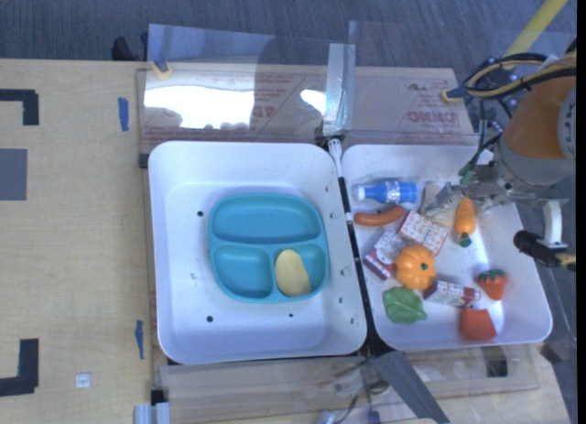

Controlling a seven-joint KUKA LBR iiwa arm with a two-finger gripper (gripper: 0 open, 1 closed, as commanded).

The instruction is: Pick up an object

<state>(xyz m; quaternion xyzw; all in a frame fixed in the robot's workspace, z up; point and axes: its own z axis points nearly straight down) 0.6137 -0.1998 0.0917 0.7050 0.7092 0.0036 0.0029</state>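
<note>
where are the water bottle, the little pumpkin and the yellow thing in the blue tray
water bottle [388, 193], camera view, middle of its blue body
pumpkin [416, 266], camera view, centre of its orange top
yellow thing [292, 272], camera view, middle of its rounded surface

The arm [540, 125] came in from the right side of the view, high on that edge. Its orange band showed broad and bright near the edge, with the grey wrist section directly below it. A bundle of black and yellow cables looped over the top of the wrist. From the wrist, the body narrowed leftward and slightly downward into the gripper [450, 195], which pointed toward the left at a slant. The thin metal fingers sat low and close together, but the angle and blur hid whether they were parted or closed. A white bracket hung below the wrist.
</note>
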